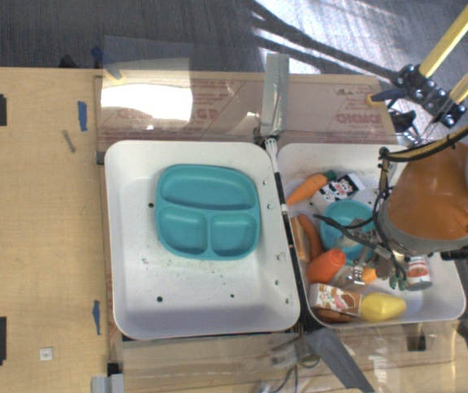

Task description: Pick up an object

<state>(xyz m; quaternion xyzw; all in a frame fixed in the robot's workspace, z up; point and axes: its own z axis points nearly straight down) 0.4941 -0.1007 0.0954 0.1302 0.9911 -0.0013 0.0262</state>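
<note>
- A teal divided plate [208, 211] lies in the left bin [128, 244].
- Right of the plate: a carrot [307, 189], a teal cup [342, 221], an orange toy [326, 265] and a lemon [381, 306] (all in the right bin [451, 305]).
- The tool [371, 256] hangs low beside the cup; its grip cannot be made out.

Right bin [451, 305] holds clutter: carrot [306, 189] at back, teal cup [344, 222], orange pepper-like toy [326, 265], yellow lemon [382, 306] at front, small carton [337, 299] beside it.
</note>
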